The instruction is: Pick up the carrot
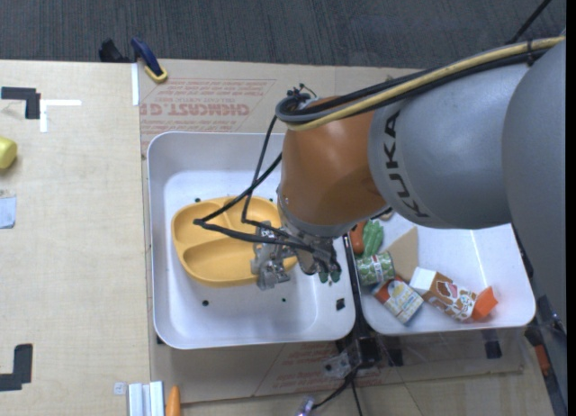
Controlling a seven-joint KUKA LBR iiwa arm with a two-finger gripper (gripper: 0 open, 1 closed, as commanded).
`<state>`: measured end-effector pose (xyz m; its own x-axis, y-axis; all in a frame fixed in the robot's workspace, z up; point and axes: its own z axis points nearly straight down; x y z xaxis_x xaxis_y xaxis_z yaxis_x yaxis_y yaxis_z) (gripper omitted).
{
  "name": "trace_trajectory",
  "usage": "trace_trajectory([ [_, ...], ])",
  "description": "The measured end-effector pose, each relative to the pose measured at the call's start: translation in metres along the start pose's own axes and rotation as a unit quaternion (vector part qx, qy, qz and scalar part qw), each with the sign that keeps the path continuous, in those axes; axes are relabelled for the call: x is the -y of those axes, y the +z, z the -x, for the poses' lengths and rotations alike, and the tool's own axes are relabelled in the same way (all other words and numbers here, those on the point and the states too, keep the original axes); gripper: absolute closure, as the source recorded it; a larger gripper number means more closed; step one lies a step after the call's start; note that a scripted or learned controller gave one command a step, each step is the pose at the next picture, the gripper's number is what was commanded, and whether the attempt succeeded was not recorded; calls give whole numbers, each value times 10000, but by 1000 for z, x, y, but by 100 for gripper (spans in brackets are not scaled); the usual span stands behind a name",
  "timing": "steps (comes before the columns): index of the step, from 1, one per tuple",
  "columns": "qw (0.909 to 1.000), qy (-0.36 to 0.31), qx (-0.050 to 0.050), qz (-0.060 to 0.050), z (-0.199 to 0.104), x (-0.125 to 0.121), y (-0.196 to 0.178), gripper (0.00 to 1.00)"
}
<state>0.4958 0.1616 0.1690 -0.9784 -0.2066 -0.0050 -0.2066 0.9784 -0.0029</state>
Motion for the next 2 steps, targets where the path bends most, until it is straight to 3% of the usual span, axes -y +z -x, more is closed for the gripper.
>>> trace_trajectory([
  [1, 9991, 413, -33, 14, -19, 35, -1, 100],
  [2, 9986, -532, -55, 14, -16, 51, 64, 100],
])
